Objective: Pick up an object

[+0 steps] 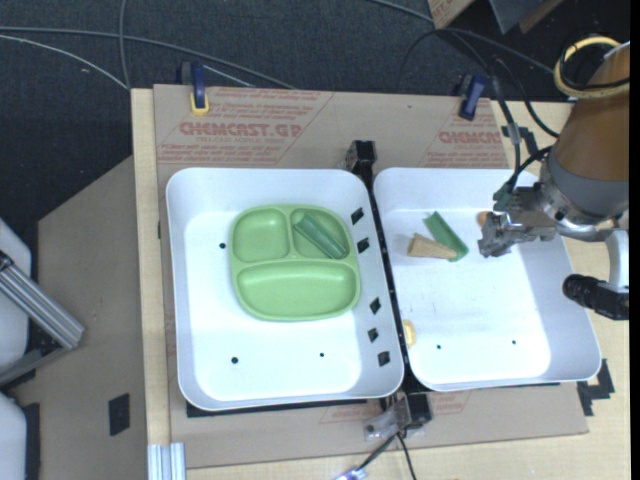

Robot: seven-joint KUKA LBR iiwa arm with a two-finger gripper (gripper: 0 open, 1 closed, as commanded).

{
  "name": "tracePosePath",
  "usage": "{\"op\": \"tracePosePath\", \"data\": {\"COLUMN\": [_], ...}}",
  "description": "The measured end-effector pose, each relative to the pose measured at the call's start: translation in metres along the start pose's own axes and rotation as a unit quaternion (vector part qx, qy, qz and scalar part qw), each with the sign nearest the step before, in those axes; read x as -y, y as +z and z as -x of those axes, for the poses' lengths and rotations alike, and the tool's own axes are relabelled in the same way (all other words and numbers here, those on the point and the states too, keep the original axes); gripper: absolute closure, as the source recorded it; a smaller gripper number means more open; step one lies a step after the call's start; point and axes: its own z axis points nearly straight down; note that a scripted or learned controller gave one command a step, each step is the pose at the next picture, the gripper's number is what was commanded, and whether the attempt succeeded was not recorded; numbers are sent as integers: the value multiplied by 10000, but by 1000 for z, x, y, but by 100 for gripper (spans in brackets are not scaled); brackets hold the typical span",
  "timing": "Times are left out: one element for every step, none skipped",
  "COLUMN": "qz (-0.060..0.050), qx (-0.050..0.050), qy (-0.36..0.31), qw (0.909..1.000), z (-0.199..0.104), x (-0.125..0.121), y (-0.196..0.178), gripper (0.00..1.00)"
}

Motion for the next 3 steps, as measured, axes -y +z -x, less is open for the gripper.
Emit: {"op": "tracePosePath", "data": {"qz": [-1,-31,-29], "qx": [-5,-10,-6], "qy": [-8,-2,-3], "qw": [10000,10000,10000], "z": [-52,-106,-167], "x": [-4,-1,6], "y": [-8,7,9], "gripper": [100,100,100]}}
